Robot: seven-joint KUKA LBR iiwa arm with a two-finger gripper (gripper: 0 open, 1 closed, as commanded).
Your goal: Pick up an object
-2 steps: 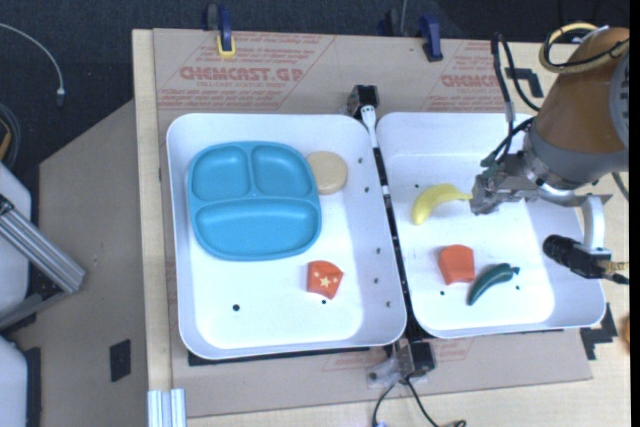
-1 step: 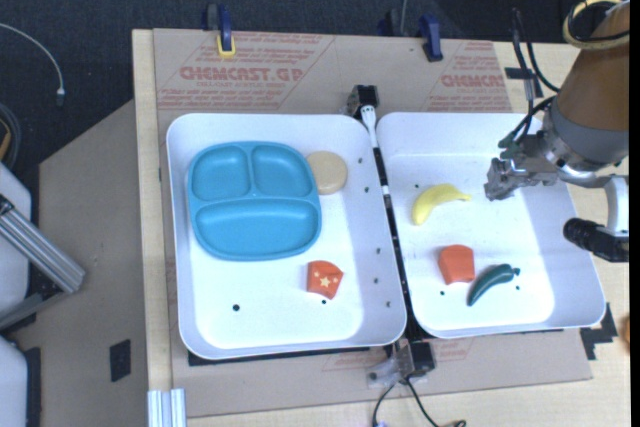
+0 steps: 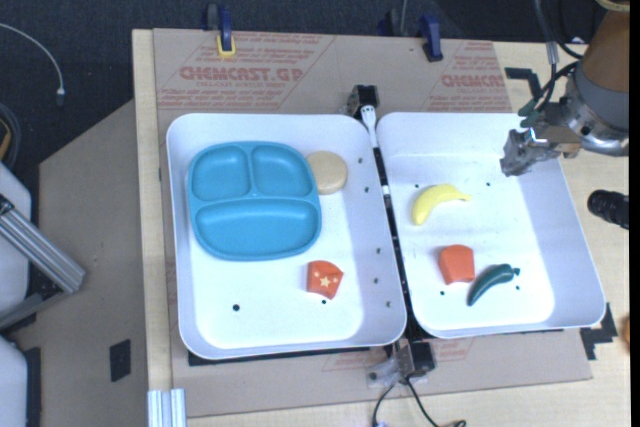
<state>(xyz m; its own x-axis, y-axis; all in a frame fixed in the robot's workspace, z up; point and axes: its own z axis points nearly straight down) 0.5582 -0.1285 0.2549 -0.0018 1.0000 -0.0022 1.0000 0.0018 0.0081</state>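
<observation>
The gripper (image 3: 522, 155) is seen over the upper right part of the right bin (image 3: 570, 245), apart from every object; whether its jaws are wide or narrow cannot be told. Nothing is seen held. Three candidates are laid loose in that bin, seemingly spread apart so each can be grasped singly: a yellow banana (image 3: 437, 201) nearest the gripper, a red block (image 3: 456, 263) and a dark green pepper (image 3: 490, 282) below. In the left bin (image 3: 205, 325) a blue divided plate (image 3: 255, 199), a beige disc (image 3: 327, 172) and a red piece (image 3: 324, 279) are kept. On the board (image 3: 160, 215) covering the worktop, "CHEMCAST GP" is printed in red.
</observation>
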